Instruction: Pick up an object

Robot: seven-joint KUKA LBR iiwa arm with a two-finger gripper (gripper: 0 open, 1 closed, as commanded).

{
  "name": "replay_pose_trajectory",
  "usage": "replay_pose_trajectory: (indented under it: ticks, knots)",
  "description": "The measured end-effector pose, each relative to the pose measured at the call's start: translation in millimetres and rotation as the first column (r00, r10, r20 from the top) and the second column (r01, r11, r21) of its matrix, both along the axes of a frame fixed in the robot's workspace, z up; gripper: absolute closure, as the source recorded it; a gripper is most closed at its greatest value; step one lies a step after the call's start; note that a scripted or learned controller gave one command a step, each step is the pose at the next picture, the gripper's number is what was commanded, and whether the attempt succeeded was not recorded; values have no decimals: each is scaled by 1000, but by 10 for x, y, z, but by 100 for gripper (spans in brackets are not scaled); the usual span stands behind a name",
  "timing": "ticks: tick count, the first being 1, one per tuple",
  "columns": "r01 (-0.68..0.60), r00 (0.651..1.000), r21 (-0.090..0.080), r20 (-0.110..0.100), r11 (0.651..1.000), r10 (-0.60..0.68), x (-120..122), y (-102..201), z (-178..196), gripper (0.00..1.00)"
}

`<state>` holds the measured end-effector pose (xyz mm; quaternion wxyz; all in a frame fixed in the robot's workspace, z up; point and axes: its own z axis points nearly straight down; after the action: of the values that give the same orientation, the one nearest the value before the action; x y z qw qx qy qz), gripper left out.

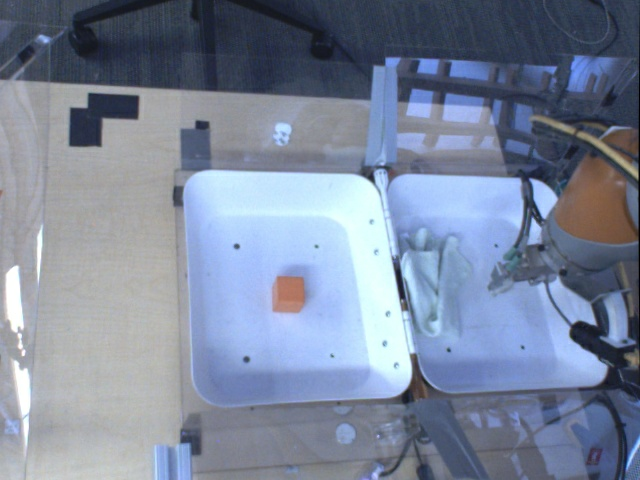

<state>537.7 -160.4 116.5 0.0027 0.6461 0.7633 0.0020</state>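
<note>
the worktop (110, 268) carries two white bins side by side. the left bin (230, 368) has an orange block (289, 294) lying near its middle, well apart from everything else. the right bin (490, 208) has a pale green cloth (436, 280) crumpled along its left wall. the arm (595, 218) reaches in over the right bin's right side, and its pincer (508, 274) sits low over bare bin floor, near the cloth but apart from it. whether the pincer is apart or together cannot be told at this size. nothing shows in its grip, so judging from this the pick is not yet made; closing on something and lifting it are left.
</note>
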Motion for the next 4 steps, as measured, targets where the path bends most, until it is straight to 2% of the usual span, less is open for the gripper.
replay_pose_trajectory:
  ticks: [4]
  knots:
    - [-10, 1000, -1, 17, 1000, 10, 69, 27, 439, 100]
